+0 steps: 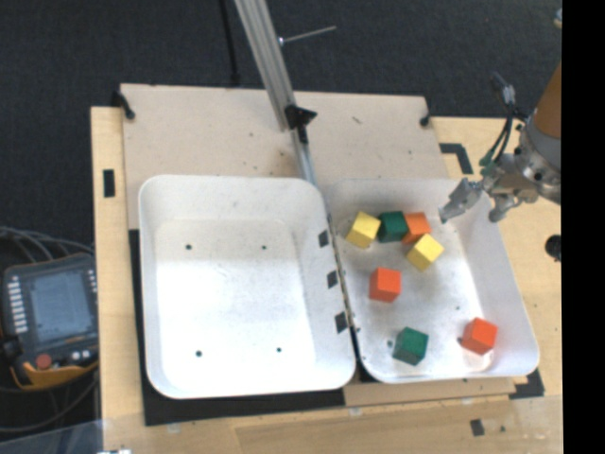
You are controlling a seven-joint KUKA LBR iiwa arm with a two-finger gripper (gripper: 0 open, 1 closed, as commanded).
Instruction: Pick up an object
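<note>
- While the gripper (479, 203) hangs over the right bin's (503, 282) far edge, its spread metal fingers hold nothing.
- Small matte cubes lie in that bin: yellow cube (362, 230), green cube (392, 226) and orange cube (416, 225) touching in a row.
- Another yellow cube (425, 251) sits nearest the fingers.
- A smooth white left bin (170, 206) adjoins.

End effector (479, 202) above right bin (501, 282), open, empty

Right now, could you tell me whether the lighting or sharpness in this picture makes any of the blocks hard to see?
Camera view: even light, soft short shadows under the blocks, no strong glare on the right bin; the picture is slightly soft overall, yet the yellow block and green block read clearly; the end effector looks blurrier.
</note>
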